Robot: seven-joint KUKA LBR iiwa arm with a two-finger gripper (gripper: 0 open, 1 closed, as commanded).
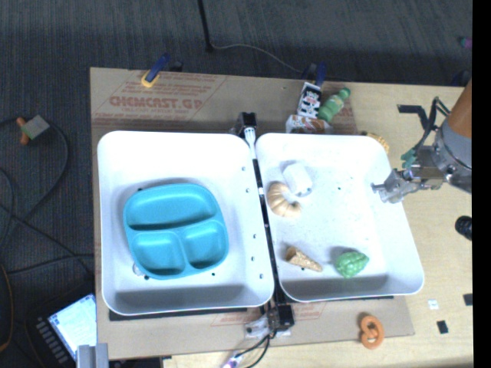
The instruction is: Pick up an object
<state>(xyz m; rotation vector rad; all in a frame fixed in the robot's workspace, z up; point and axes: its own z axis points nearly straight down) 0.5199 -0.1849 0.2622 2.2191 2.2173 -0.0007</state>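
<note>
Though small, bumpy green object [350, 263]

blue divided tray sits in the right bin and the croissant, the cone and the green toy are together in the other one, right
Not quite. The camera view shows the blue divided tray in the left bin, not the right. The croissant, cone and green toy are together in the right bin.

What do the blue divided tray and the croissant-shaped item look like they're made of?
The blue divided tray looks like moulded plastic with a smooth, slightly glossy finish: uniform colour, rounded compartment walls, soft highlights. The croissant-shaped item is probably a plastic or rubber toy rather than real pastry, judging by its even tan surface and faint sheen, though the view leaves that open.
</note>
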